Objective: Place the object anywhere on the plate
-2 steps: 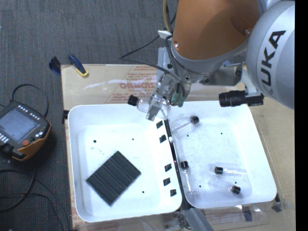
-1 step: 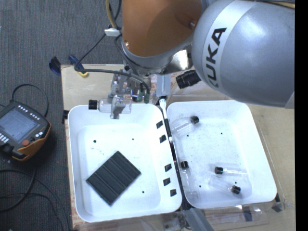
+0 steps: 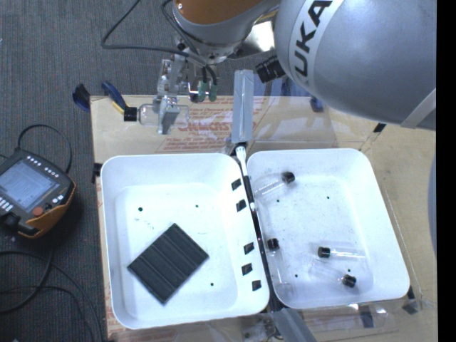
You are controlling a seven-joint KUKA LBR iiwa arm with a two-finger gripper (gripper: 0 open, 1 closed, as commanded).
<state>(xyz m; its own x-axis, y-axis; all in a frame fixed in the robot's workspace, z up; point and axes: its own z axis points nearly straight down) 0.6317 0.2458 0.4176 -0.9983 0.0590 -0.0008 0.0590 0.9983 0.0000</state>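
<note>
Plate, dark and ribbed, lies flat well nearer the camera than the claw, almost straight toward it. The claw grips a clear tube crosswise, the tube's black cap sticking out to its left.

dark grey carpet floor lies left and far; a pale wooden bench stands on it.

glossy plastic, matt ribs
white bins look smooth and shiny; the dark plate is matt and ribbed; the vials are clear; the worktop looks like pale wood.
</note>
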